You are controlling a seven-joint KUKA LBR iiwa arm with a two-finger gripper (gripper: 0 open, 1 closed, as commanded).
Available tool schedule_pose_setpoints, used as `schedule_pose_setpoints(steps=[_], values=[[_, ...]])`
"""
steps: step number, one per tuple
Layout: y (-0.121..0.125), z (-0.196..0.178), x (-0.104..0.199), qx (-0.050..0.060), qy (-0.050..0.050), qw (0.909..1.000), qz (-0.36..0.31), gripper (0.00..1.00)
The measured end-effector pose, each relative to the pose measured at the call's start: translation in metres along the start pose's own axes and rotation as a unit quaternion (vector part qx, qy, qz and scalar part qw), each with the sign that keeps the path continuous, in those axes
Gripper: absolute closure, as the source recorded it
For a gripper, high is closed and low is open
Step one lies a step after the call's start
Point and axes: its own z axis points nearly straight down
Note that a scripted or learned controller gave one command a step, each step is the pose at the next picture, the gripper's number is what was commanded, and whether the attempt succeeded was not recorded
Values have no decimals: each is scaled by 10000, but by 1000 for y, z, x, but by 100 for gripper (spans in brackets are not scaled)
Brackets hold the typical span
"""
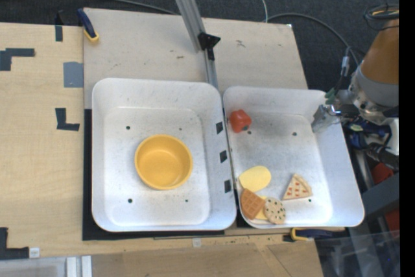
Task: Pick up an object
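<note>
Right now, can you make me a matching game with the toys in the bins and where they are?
Things:
1. yellow bowl
2. red toy
3. pizza slice
4. chocolate chip cookie

Places:
A. top left part of the right bin
B. front edge of the right bin, beside the waffle
C. middle of the left bin
D. right of the pale yellow piece

Pairs: 1-C, 2-A, 3-D, 4-B
</note>
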Motion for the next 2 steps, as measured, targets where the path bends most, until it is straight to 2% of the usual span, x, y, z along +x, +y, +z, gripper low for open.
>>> schedule_pose_setpoints(steps=[1, 2], values=[[0, -10, 0, 21, 11, 10000, -4, 100], [-8, -18, 61, 25, 22, 10000, -34, 100]])
